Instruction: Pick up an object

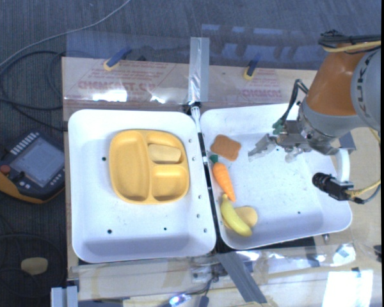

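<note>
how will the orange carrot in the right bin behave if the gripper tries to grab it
The smooth orange tapered carrot looks like rigid plastic, so probably stiff and light. Its round, narrowing body may roll or slip. It lies close to the white right bin's left wall, likely cramping access.

Only print visible: faint red lettering, two patches, on clear plastic sheet (160,85) over cardboard at 12 o'clock, behind both bins. Too washed out by glare to read, no words made out. Pendant (27,165) at 9 o'clock has lit screen, content illegible. No other labels/nos.
</note>
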`<state>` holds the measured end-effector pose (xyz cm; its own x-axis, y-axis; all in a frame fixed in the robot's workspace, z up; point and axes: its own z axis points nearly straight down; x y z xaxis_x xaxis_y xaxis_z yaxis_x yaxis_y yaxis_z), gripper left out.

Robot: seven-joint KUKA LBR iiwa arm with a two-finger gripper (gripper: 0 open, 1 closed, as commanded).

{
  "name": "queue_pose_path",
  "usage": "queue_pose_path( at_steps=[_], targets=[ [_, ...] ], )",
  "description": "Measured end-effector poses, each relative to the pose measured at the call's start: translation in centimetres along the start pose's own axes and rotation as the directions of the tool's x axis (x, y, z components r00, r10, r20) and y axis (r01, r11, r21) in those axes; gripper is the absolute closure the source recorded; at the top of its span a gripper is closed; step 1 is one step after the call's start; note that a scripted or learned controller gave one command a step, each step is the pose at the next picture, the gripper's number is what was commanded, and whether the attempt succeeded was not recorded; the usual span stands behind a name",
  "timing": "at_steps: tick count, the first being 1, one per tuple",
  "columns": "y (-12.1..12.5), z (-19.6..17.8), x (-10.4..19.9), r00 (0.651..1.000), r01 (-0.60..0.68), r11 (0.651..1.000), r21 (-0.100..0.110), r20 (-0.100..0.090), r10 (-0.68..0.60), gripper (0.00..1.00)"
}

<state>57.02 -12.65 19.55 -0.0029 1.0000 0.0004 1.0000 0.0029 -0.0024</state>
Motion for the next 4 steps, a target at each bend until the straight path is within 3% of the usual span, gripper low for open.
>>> queue_pose_path(
  at_steps=[1,2,3,4],
  targets=[
    [-1.6,8.2,2.5,0.988,0.154,0.988,-0.009,0.005,-0.154,0.00],
    [4.9,9.7,1.4,0.983,0.186,0.982,-0.027,0.008,-0.186,0.00],
    [10.1,9.9,0.8,0.922,0.387,0.922,-0.001,0.005,-0.387,0.00],
    [8.1,9.6,1.3,0.889,0.457,0.889,-0.028,0.026,-0.456,0.00]
  ],
)
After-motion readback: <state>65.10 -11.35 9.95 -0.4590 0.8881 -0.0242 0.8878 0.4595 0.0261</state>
